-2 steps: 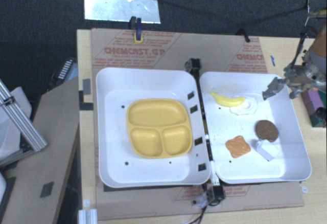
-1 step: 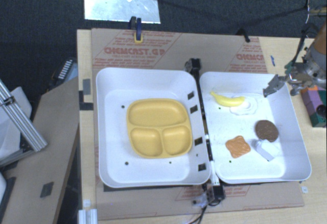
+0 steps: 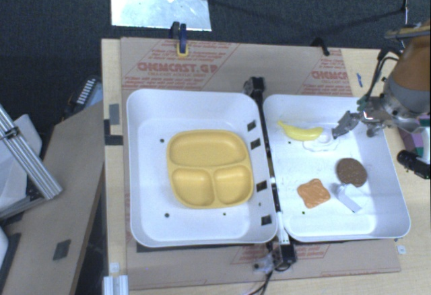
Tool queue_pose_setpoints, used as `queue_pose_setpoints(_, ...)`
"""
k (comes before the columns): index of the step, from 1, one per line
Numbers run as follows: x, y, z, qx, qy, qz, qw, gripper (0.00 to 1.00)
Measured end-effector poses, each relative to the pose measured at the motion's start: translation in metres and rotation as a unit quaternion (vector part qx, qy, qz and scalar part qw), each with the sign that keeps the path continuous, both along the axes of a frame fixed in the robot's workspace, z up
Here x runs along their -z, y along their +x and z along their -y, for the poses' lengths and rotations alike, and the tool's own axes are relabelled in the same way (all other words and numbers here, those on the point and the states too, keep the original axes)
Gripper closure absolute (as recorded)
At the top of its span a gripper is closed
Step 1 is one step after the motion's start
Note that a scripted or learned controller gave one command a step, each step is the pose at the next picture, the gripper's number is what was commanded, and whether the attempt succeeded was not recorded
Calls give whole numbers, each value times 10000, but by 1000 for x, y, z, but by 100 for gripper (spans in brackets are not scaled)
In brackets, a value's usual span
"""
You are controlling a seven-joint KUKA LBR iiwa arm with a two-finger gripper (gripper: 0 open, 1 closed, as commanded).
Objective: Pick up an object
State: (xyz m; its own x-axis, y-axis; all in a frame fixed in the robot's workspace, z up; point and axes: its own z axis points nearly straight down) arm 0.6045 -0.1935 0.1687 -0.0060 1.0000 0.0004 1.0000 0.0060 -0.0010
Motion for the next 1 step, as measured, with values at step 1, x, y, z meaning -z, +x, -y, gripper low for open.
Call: queue_pose_setpoints(1,42,4,-1,-4,-2,2,10000,0)
